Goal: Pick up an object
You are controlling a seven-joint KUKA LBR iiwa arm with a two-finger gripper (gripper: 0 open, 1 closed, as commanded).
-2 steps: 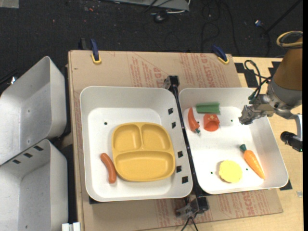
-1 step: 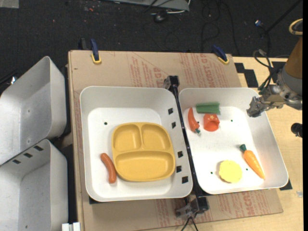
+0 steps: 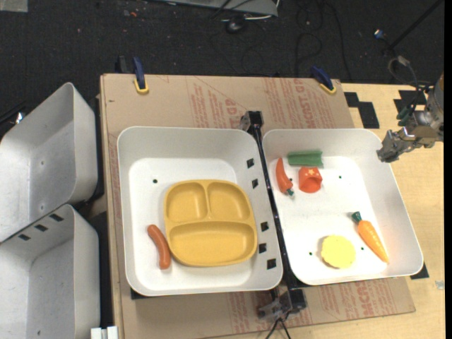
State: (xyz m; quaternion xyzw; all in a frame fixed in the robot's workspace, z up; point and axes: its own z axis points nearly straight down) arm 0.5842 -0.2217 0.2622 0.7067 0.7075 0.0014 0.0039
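A robot gripper hangs at the far right edge of the right bin, just outside its rim and above the bench. It holds nothing, and whether it is wide or narrow cannot be told at this size.

Inside the right bin lie five things it could pick. Using the orange carrot as the landmark: a yellow disc sits just to its left, a red cup and a red chilli lie up and to the left, with a green block above the cup.

Likely trouble: the carrot lies near the bin's sloping right wall, so a descending gripper may strike the wall or nudge the carrot aside.
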